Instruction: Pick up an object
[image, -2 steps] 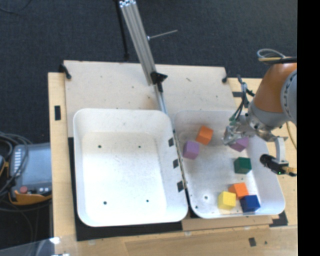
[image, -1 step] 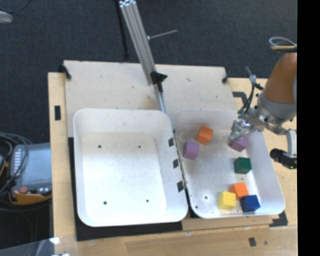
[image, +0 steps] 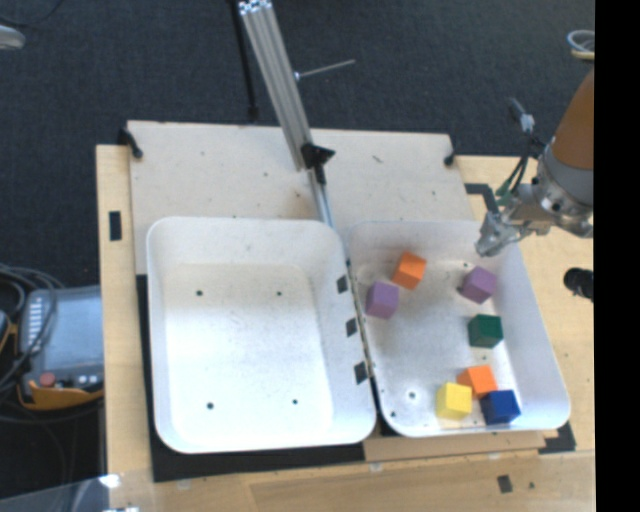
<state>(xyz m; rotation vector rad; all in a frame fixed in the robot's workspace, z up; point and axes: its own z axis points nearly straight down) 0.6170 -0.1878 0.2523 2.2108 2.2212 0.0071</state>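
Observation:
The right bin (image: 530, 330) holds several small blocks. An orange block (image: 409, 269) and a purple block (image: 382, 298) lie near its upper left. A second purple block (image: 478, 284) sits toward the upper right, with a green block (image: 485, 330) below it. At the bin's lower right, a small orange block (image: 481, 378), a yellow block (image: 454, 400) and a blue block (image: 500, 406) cluster together. My gripper (image: 492, 241) hangs over the bin's upper right corner, just above the second purple block, with nothing seen between its fingers.
The left bin (image: 160, 300) lies beside the right one, parted by a shared rim with black clips. A slanted aluminium pole (image: 285, 95) rises behind the bins. A pendant device (image: 55, 345) sits off the bench at the left.

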